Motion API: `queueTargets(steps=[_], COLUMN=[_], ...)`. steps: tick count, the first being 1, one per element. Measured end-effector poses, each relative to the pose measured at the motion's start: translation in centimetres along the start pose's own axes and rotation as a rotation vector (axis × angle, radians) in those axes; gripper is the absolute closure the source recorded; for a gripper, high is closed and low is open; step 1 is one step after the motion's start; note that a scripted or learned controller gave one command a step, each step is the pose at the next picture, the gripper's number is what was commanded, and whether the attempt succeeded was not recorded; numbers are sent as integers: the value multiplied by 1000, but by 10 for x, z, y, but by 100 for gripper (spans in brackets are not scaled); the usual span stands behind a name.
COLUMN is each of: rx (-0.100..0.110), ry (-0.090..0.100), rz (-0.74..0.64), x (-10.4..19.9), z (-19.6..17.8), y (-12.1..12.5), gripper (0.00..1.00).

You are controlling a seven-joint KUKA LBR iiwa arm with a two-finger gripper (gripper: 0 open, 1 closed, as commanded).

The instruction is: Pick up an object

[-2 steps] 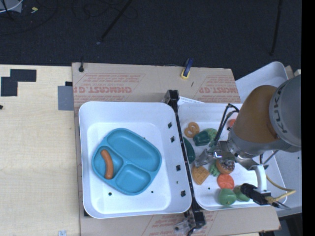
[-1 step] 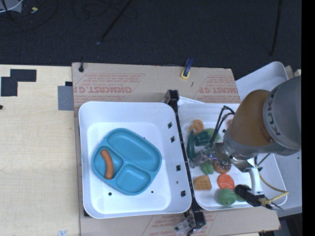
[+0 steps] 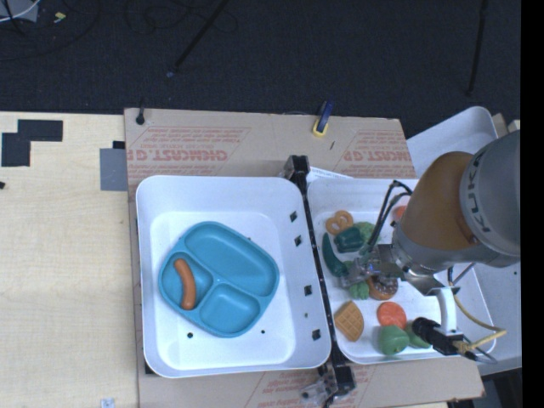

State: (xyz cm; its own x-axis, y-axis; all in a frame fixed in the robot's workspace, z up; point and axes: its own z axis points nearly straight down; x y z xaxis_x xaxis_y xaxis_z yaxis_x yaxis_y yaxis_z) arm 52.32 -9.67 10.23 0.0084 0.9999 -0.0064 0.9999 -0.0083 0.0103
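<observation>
I'm watching the arm [image 3: 459,211] reach in low over the right-hand bin [image 3: 374,195], wrist down among the toy food. The gripper [image 3: 374,272] sits in the thick of the pile, and from this angle I cannot tell how its hand is set or whether anything is pinched in it; the wrist hides too much.

Taking that gripper as my landmark: a dark green piece [image 3: 349,240] lies just up and left of it, a pretzel [image 3: 339,222] beyond that, a brown round thing [image 3: 382,289] touching or nearly touching its lower side, a waffle [image 3: 348,320] below and to the left, an orange-red piece [image 3: 392,314] below, and a green lump [image 3: 393,340] further below again.

Well to its left, the other bin [image 3: 161,211] carries a blue divided plate [image 3: 238,266] with a sausage [image 3: 185,282] in one compartment.

My read: the approach is made, the tool is down at the objects. Nothing is visibly lifted, so the grasp and the raise are left, as far as I can judge.
</observation>
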Motion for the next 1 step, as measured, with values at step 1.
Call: queueTargets(steps=[1], rx=[10], ry=[7], rz=[-10], x=[5], z=[-46], y=[-6], gripper=[100])
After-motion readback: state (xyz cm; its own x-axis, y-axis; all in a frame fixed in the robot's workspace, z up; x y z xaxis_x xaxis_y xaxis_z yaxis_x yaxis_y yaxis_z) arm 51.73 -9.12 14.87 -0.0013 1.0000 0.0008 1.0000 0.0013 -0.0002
